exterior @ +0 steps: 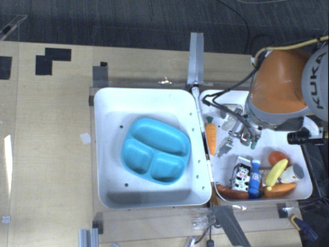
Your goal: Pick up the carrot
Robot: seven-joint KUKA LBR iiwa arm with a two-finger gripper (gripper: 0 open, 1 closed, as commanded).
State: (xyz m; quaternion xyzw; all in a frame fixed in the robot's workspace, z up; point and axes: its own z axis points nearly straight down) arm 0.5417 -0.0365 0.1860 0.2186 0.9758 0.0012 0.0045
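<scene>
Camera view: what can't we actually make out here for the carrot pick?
- Gripper: blurred and small in the camera view; finger state unreadable, and whether it touches the carrot.
- Right bin: its upper right part is hidden under the arm.
- Toy pile at the bin's near edge: items overlap; the small box's print is too small to read.
- Arm: cut off by the right edge.

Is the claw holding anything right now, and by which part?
Nothing is held: the claw hangs beside the carrot, apart from it.
</scene>
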